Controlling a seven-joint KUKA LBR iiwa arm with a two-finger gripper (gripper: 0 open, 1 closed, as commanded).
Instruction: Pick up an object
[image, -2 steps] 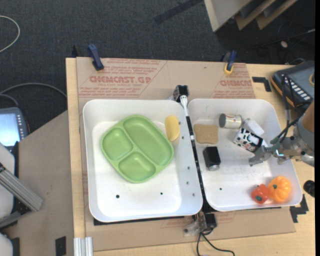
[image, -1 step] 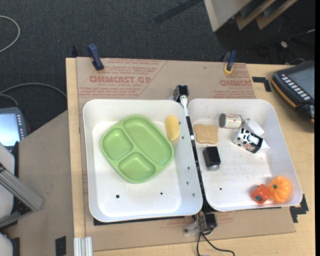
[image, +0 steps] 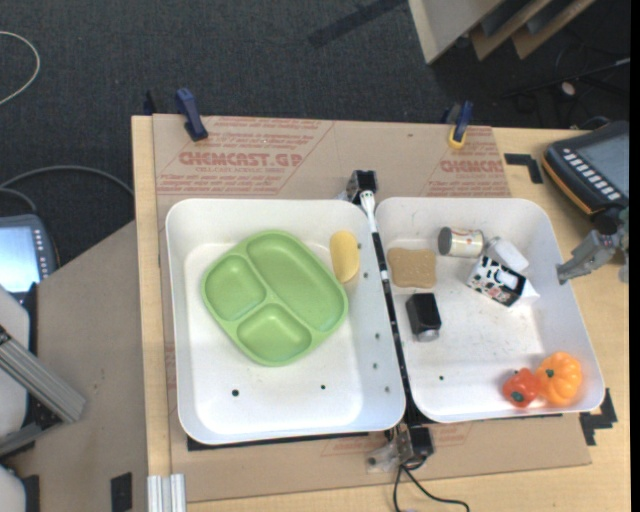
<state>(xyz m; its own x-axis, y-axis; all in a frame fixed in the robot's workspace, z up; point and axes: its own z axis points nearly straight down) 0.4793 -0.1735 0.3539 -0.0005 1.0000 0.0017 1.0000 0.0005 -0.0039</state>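
Cardboard-topped bench on dark carpet bears two white bins (gripper at right, grip unreadable)

In the left bin, a green divided plate is taking up the middle, with a yellow piece lying just beside it near the divider, leaving open floor along the near edge. In the right bin, a tan block, a black block, a metal can and a black-and-white carton are crowding the far half. An orange pumpkin and a red vegetable are sitting touching in the near right corner, leaving bare floor between them and the far cluster.
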